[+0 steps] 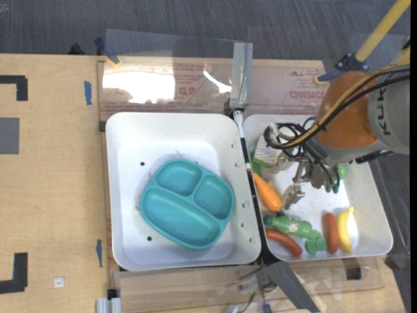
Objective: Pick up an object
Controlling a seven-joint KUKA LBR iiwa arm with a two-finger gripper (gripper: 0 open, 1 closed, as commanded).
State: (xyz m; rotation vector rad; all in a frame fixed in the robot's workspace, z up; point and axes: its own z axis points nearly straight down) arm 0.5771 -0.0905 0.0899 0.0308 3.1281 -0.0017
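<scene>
Orange toy carrot [268, 193] lies in the right bin [381, 230] beside the gripper [294, 194], which hangs low over it, likely lining up; I cannot tell its grip state.

Free room and obstructions, two-bin surface

Left bin [124, 135]: a teal divided plate [187, 203] fills the middle and lower part; bare white floor runs along the far edge and down the left side. Right bin [378, 233]: crowded. The arm [348, 113] overhangs the far half, its cables looping above a small carton [265, 152] by the dividing wall. The gripper [301, 189] hangs mid-bin, just beside a carrot [268, 193]. Along the near edge lie a green toy [294, 227], two sausages [284, 241] [331, 231] and a banana [346, 227], close together. Open floor shows between gripper and banana, and at the right wall.
</scene>
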